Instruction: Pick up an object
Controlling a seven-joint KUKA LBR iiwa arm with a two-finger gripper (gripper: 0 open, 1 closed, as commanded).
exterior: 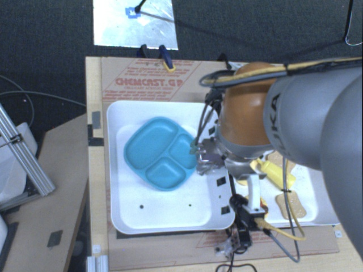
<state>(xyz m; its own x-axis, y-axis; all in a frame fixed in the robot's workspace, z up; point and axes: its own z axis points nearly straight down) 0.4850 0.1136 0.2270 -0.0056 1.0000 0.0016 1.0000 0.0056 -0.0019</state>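
Note:
A blue divided plate lies flat in the left white bin. My gripper hangs at the plate's right edge, over the wall between the two bins, under the grey arm with its orange band. In the right bin lie a yellow banana-shaped toy and a tan slice of toast, both partly hidden by the arm.
The bins rest on a cardboard sheet on the bench. A shiny square plate lies on the dark floor at the back. Cables and a yellow wire hang near the front edge. A metal frame stands at the left.

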